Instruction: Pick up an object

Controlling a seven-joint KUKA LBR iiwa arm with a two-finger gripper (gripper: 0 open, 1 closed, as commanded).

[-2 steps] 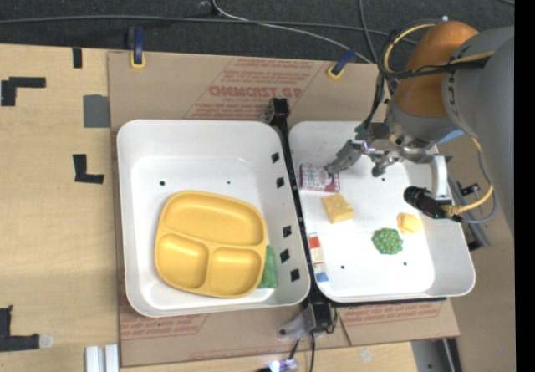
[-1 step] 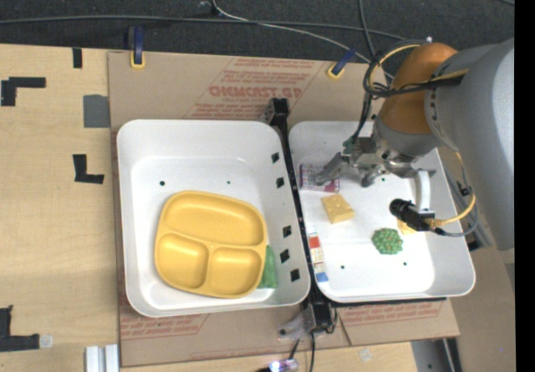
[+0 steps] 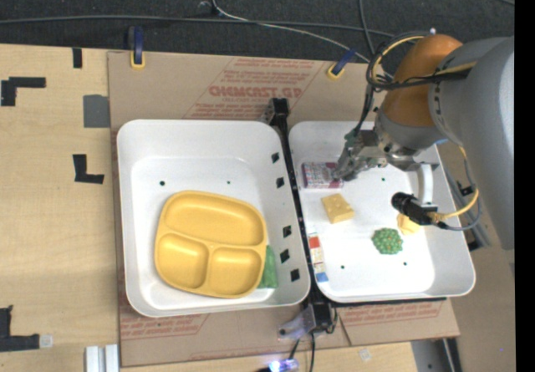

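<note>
The claw (image 3: 345, 163) is lowered into the far left part of the right bin (image 3: 443, 278), its tip just above or touching a small pink-and-white packet (image 3: 316, 175) that lies flat on the bin floor; whether the claw is spread or pressed together cannot be told from this slanted view, and nothing is seen pinched by it. Just near of the packet lies a yellow sponge-like block (image 3: 338, 208), apart from the claw. Further right and nearer, a round green knobbly object (image 3: 387, 241) rests on the bin floor, and just far-right of it a small yellow piece (image 3: 410, 224) lies beneath a black fitting on the arm. A thin red, white and blue item (image 3: 317, 255) lies along the bin's left wall. The grey arm (image 3: 481, 111), with its orange band (image 3: 422, 69), enters from the right and bends down over the bin. In the left bin (image 3: 138, 153) sits a yellow compartment tray (image 3: 209, 243), with a green object (image 3: 269, 268) wedged against its right edge. Both bins rest on a cardboard sheet (image 3: 242, 86) laid over the wooden worktop (image 3: 50, 220).
</note>
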